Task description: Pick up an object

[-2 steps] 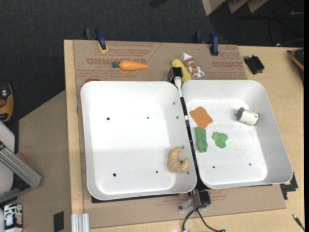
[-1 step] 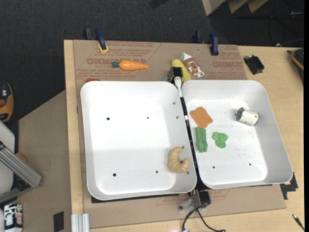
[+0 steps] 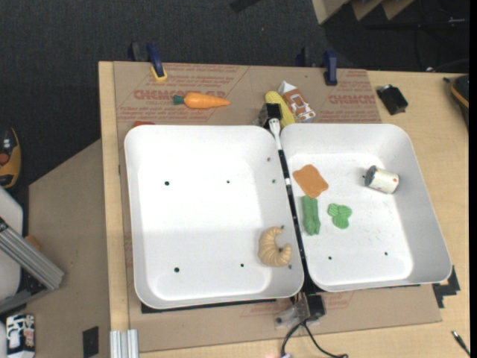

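A tan croissant (image 3: 275, 247) lies in the left bin (image 3: 149, 155), near its right wall toward the front. The right bin (image 3: 406, 144) holds an orange flat piece (image 3: 310, 180), a long green piece (image 3: 310, 215), a small green leafy piece (image 3: 340, 215) and a white cylinder with a dark end (image 3: 381, 179).
On the board behind the bins lie an orange carrot (image 3: 201, 101), a yellow item (image 3: 276, 104) and a small brown-and-white pack (image 3: 298, 104). Two blue clamps (image 3: 156, 63) (image 3: 330, 66) hold the board's far edge. A black block (image 3: 392, 98) sits at the back right.
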`<state>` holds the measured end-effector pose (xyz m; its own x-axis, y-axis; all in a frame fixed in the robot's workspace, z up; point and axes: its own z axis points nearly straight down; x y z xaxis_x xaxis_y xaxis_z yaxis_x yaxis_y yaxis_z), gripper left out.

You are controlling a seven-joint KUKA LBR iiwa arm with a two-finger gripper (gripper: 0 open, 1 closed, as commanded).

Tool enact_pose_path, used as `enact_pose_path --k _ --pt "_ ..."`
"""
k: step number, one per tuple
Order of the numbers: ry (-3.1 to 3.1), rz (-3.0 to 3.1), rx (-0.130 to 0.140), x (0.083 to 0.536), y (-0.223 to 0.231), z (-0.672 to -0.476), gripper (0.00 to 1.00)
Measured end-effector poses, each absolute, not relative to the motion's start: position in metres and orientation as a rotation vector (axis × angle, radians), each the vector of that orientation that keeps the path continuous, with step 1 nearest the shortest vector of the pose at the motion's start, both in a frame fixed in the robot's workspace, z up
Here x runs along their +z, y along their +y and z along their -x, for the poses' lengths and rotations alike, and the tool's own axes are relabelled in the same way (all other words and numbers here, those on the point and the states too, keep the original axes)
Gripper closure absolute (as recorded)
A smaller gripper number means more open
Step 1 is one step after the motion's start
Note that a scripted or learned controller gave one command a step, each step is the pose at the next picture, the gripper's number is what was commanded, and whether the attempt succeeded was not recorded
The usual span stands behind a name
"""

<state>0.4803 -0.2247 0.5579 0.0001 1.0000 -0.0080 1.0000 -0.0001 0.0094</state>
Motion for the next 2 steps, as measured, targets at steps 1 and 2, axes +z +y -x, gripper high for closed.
enact_pose_path --k 1,2 --pt "2.214 -2.214 0.0 0.557 -0.225 -0.48 0.0" --pt "2.209 -2.209 0.002 0.569 -0.225 -0.481 1.0"
